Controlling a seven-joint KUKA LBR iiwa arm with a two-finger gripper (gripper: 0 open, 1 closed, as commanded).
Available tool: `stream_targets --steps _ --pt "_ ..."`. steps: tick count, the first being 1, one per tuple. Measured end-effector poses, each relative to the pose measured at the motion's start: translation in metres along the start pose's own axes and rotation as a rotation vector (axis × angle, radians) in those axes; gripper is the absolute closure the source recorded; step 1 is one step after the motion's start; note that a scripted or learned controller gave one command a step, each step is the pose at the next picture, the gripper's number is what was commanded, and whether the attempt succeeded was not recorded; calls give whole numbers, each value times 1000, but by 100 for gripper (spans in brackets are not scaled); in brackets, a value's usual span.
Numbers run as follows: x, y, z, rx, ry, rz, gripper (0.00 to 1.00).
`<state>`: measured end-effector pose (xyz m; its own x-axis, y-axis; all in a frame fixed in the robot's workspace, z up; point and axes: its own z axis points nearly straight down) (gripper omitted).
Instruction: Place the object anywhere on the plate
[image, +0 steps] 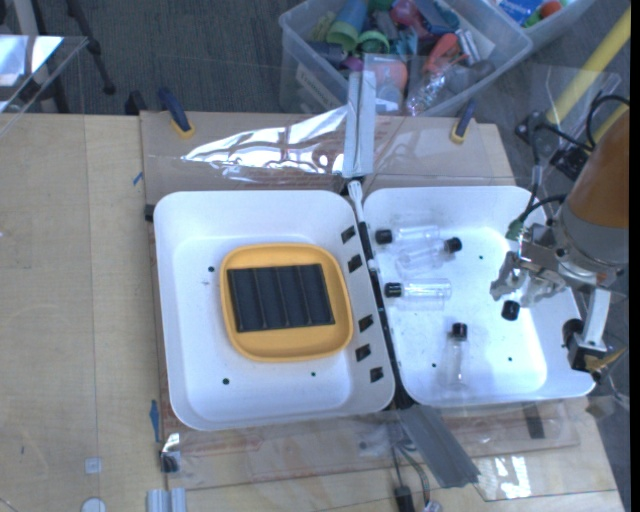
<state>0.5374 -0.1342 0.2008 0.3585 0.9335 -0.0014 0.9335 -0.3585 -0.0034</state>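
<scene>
Left of the dividing seam between the two bins, the left bin (190, 330) held a yellow plate (287, 302) with a dark ribbed centre, lying flat near the bin's middle and a little toward the seam. Nothing rested on the plate. Just right of the seam, in the right bin (520, 375), three clear vials with black caps lay apart from one another: the upper vial (418, 237) closest to the far wall, the middle vial (420, 291) with its cap nearly against the seam, and the lower vial (456, 352) pointing toward the near wall. Farther right of the seam, the gripper (510, 300) hung over the right bin, well clear of all three vials. Its fingers seemed slightly parted with nothing between them, a dark fingertip (510, 310) showing just above the bin floor. Beyond it rose the grey and orange arm (600, 200).
</scene>
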Motion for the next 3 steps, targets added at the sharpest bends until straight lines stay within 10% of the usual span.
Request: stream_targets --steps 1,3 --pt "32 -75 5 2 2 -239 100" --pt "180 66 -23 -4 0 -437 100"
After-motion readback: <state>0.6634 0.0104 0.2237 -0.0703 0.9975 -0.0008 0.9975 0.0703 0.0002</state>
